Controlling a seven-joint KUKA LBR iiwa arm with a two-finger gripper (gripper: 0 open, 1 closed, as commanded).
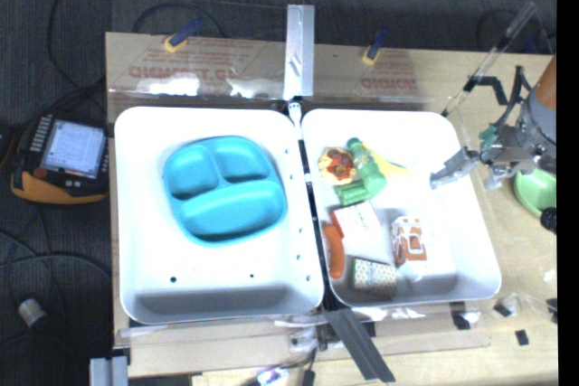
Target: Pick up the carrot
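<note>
My claw (463,165) hovers at the right bin's (470,221) right rim; the carrot (335,250) lies along its left wall.

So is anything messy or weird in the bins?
A bit. The carrot is wedged against the left wall of the right bin, and the toy foods there lie jumbled. The blue tray sits slightly crooked in the left bin.

arm (543,117): cut off by the right edge, just the wrist end in view
gripper (457,169): too small and blurred to tell how its fingers stand
carrot (335,250): upper end tucked under the white card (357,224)
green thing (536,187): partly behind the arm, shape unclear
food packs (348,163): labels too blurred to read
table (434,72): its bottom-left corner runs past the bottom edge
</note>
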